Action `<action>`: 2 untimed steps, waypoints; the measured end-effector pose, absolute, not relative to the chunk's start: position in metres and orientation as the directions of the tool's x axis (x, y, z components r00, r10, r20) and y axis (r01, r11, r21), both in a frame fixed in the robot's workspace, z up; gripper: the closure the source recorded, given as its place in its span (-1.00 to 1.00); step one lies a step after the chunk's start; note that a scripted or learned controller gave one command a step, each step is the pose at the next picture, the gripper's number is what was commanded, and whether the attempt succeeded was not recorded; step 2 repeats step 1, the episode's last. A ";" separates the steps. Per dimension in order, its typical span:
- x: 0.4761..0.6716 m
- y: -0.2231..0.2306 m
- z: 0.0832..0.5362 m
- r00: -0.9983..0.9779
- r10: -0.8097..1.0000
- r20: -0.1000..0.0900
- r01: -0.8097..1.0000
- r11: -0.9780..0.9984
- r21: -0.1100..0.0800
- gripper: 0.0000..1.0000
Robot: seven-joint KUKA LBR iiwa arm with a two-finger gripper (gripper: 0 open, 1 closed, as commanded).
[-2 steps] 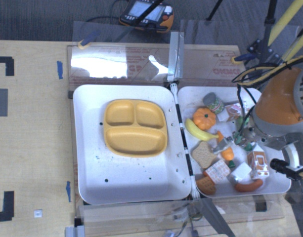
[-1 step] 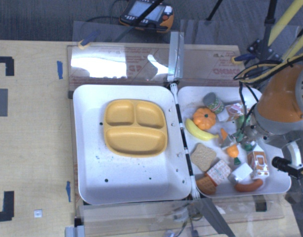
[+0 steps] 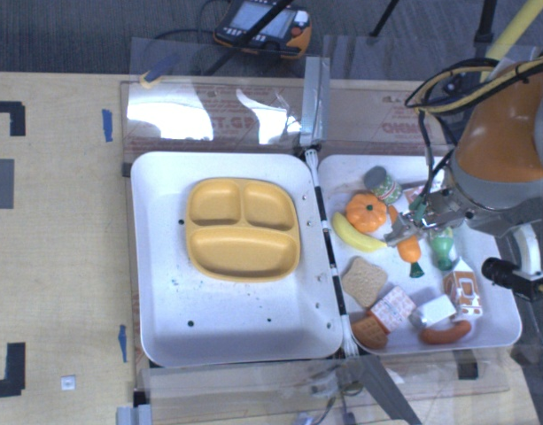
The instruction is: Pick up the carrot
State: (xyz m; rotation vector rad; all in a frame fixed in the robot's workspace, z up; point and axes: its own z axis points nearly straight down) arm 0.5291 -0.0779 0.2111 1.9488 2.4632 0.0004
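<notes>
Fingers (image 3: 411,228) (openness unclear) crowd the carrot (image 3: 409,250) between pumpkin (image 3: 367,212) and green bottle (image 3: 444,250).

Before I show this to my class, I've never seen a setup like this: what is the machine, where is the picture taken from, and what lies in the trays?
One camera looks down at a slant on a bench with two shallow white bins. The grey and orange thing at the right is a robot arm; its gripper hangs over the right bin, just above the carrot, small and orange with a green top. I cannot tell whether it grips anything. Around it lie toy foods: a pumpkin, a banana, a slice of bread, a sausage and some small cartons. The left bin holds a yellow divided plate.
</notes>
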 end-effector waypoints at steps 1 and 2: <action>0.510 -0.079 0.264 -0.238 0.971 -0.002 0.971 0.238 0.003 1.00; 0.510 -0.079 0.264 -0.238 0.971 -0.002 0.971 0.238 0.003 1.00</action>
